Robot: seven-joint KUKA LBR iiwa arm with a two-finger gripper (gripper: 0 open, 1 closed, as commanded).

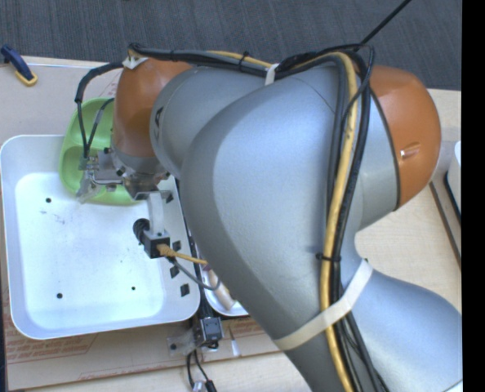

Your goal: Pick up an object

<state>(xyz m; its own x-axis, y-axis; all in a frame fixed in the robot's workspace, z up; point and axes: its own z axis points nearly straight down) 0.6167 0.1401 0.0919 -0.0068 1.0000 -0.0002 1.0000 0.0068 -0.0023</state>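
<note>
Object: a lime-green bowl-like thing (81,155) is sitting at the far right-hand corner of the left white bin (30,300), partly over the bin's rim; its full outline is hidden by the arm, so its long axis cannot be told.

Object relative to gripper: the gripper (91,182) is hanging directly over the green thing's near edge, the metal tip overlapping the green in the picture; the green body is spreading away from the tip toward the bench's far edge and a little to the picture's left.

Fingers: whether they are open or closed cannot be told; the tip is small and blurred against the green.

Contact: touching or just above, unclear from this slanted view.

Arm: the grey arm (291,202) is reaching in from the right and covering most of the second bin (218,300).

Bin floor: the rest of the left bin's floor is showing bare white with a few dark dots.

Judgement: any grasp is depending on the tip being lined up with the green rim; nothing is visibly held yet.
</note>
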